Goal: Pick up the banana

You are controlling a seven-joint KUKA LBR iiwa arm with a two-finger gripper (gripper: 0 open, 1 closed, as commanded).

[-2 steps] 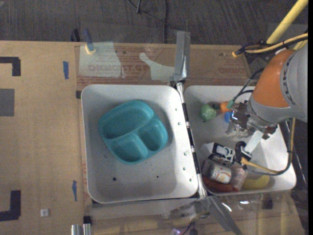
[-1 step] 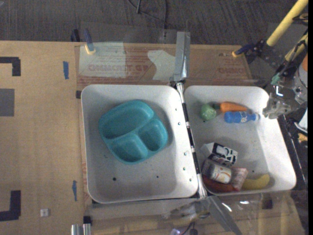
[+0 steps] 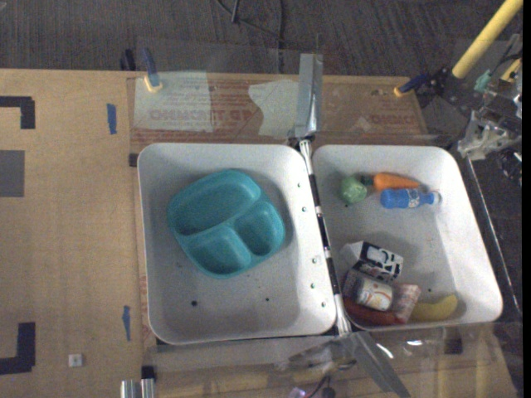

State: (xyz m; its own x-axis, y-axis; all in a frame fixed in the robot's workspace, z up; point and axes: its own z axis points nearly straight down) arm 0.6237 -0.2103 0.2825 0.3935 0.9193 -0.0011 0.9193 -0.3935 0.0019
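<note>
Task not started, as far as this shows. Banana (image 3: 436, 308) lies flat in the near right corner of the right bin (image 3: 465, 222), just beside a can (image 3: 371, 293) and carton (image 3: 378, 260), untouched. Gripper (image 3: 489, 131), probably the metal cluster at the upper right, sits outside the bin, well apart from the banana; can't tell its fingers' state. Left bin (image 3: 158, 247) holds a teal tray (image 3: 226, 221). All left: reach, descend, grasp, lift.
</note>
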